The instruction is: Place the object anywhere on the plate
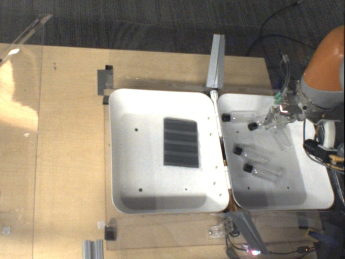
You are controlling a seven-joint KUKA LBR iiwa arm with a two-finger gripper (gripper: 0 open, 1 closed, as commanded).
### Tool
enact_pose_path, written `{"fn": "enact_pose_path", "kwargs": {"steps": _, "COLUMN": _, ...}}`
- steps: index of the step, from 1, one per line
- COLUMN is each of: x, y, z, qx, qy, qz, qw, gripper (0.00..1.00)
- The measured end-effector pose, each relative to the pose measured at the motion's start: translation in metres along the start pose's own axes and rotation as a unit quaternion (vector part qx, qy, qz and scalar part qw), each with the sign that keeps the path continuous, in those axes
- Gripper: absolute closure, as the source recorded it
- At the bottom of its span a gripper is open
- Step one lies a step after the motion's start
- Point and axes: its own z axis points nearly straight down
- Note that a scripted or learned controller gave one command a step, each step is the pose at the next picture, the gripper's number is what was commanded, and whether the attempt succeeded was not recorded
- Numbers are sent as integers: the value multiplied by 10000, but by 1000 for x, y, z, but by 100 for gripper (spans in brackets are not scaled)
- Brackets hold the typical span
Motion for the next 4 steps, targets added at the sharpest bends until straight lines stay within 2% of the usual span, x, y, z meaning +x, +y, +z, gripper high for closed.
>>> {"fn": "enact_pose_path", "kwargs": {"steps": 1, "x": 46, "y": 32, "z": 95, "qx": 8, "qy": -3, "qz": 1457, "qw": 9893, "gripper": 100}}
{"fn": "enact_pose_path", "kwargs": {"steps": 2, "x": 123, "y": 42, "z": 5, "qx": -4, "qy": 3, "qz": -296, "qw": 9996, "gripper": 100}}
{"fn": "enact_pose_path", "kwargs": {"steps": 3, "x": 195, "y": 51, "z": 6, "qx": 15, "qy": 2, "qz": 633, "qw": 9980, "gripper": 100}}
{"fn": "enact_pose_path", "kwargs": {"steps": 4, "x": 281, "y": 35, "z": -22, "qx": 6, "qy": 9, "qz": -699, "qw": 9976, "gripper": 100}}
